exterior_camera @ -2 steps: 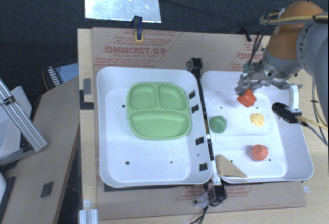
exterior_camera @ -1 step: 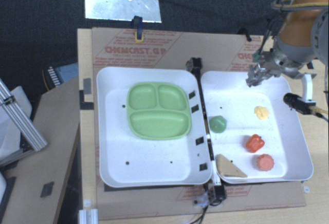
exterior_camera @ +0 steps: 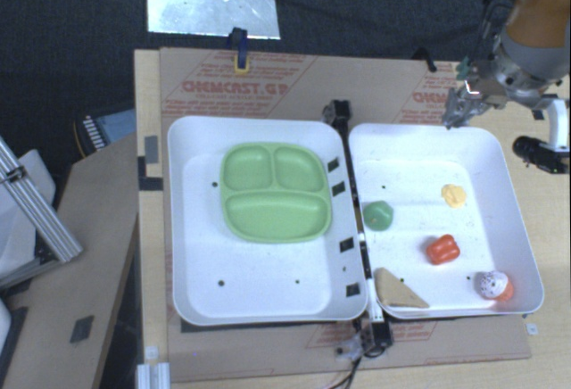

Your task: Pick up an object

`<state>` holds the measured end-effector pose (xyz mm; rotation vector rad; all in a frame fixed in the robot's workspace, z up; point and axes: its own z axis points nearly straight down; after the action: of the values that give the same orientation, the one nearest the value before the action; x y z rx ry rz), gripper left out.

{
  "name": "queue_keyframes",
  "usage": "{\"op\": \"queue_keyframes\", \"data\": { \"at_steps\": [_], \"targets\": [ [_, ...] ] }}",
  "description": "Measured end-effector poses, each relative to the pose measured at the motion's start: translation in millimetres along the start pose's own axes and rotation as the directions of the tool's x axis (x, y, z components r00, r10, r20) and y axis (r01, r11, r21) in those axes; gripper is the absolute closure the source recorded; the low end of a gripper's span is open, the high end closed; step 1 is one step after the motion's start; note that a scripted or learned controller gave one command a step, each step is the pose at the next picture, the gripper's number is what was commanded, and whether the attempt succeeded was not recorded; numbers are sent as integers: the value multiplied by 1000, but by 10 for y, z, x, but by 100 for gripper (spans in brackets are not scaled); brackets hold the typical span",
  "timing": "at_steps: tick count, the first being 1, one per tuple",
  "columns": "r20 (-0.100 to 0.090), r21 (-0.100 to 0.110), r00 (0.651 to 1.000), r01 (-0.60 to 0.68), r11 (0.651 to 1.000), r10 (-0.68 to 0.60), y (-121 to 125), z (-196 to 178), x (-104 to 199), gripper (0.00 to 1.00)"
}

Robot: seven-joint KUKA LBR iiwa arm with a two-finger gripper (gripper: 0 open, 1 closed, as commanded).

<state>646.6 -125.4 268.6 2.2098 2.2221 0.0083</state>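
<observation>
Nothing is in my gripper [exterior_camera: 457, 113] yet; it hangs at the far edge of the right bin [exterior_camera: 510, 200], just over the rim, and at this angle I cannot tell whether it is spread or pressed together. My choices all lie in that bin: a small yellow piece [exterior_camera: 454, 195] nearest me, a green ball [exterior_camera: 378, 216] close to the divider, a red pepper [exterior_camera: 442, 249] toward the middle, a tan wedge [exterior_camera: 399, 290] at the near left corner, and a white and orange ball [exterior_camera: 492, 285] tucked against the near right wall. The left bin [exterior_camera: 192, 227] carries only a green divided plate [exterior_camera: 274, 192], which I judge too broad and flat to pinch. I reckon the red pepper is the best target, since it sits apart from walls and neighbours, leaving room on both sides. To do it well I should centre above it, drop straight down, and close across its narrow width
</observation>
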Motion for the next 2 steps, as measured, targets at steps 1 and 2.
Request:
{"op": "queue_keyframes", "data": {
  "at_steps": [1,2],
  "targets": [
    [-2,9,1000,2,1000,-2,-156,60,405,100],
    [-2,10,1000,1,1000,-1,-349,208,823,100]
  ]
}}
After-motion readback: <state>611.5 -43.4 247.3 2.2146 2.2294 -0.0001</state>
